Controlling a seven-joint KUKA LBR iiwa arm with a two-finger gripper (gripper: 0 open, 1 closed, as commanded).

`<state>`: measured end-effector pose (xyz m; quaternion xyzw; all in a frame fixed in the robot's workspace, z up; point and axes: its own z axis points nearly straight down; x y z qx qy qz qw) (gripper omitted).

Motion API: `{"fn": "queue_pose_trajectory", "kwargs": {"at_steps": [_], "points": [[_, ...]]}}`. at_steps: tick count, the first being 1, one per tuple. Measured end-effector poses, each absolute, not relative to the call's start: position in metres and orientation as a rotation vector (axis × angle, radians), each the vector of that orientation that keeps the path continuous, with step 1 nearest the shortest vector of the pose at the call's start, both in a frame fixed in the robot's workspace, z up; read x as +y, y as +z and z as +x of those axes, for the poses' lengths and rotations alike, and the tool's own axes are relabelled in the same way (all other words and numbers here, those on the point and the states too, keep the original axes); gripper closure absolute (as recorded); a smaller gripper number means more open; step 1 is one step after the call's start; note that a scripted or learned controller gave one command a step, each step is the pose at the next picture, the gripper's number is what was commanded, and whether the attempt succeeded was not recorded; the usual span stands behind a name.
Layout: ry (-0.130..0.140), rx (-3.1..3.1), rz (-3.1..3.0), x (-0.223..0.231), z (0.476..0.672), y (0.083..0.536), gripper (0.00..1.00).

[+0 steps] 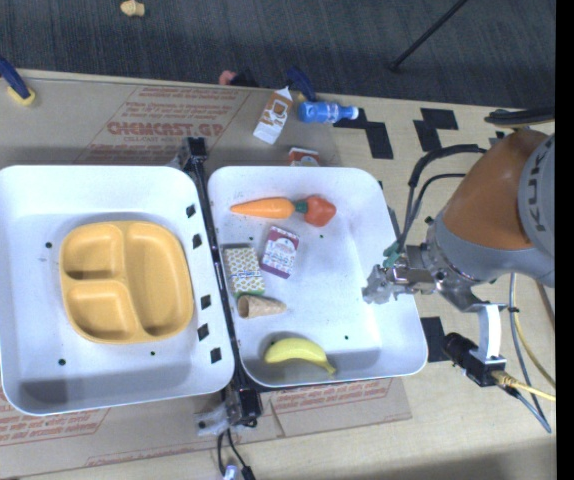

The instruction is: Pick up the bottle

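I am seeing the bottle [325, 112] lying untouched on the table beyond the right bin's [399, 340] far rim, while my gripper [379, 285], whose state I cannot tell, is hovering at that bin's right wall, so the whole pick is remaining.

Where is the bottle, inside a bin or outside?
Outside. The blue bottle lies on its side on the bench, beyond the right bin's far rim.
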<state>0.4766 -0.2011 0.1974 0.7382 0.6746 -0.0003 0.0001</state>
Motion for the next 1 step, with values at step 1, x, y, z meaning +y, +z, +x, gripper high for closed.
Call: {"fn": "queue_pose_trajectory", "kwargs": {"at_steps": [1], "points": [[-0.002,2.313,2.132,-0.1974,0.4765,0.1953,1.00]]}}
